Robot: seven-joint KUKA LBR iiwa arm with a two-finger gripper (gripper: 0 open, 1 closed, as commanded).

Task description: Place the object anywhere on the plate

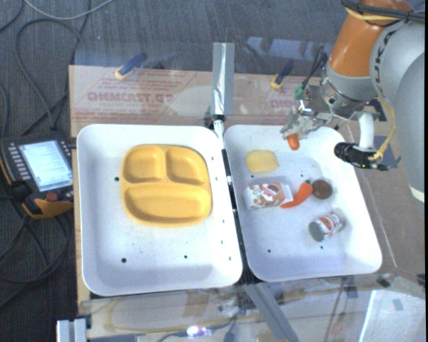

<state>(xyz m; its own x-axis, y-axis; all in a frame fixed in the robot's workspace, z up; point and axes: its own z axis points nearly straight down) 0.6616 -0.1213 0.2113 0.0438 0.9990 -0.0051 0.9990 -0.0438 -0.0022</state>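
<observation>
A yellow plate (pixel 167 184) with three compartments lies in the left bin (pixel 100 262). My gripper (pixel 294 132) hangs over the far edge of the right bin (pixel 357 255), well to the right of the plate. A small orange object (pixel 293 143) sticks out between its fingertips, lifted above the bin floor. The fingers are shut on it.
The right bin holds a pale yellow block (pixel 262 162), a red and white packet (pixel 265 194), an orange carrot-like piece (pixel 297 197), a brown round thing (pixel 322 189) and a small can (pixel 326 225). A metal divider (pixel 221 84) stands between the bins at the back. A teach pendant (pixel 39 166) lies to the left.
</observation>
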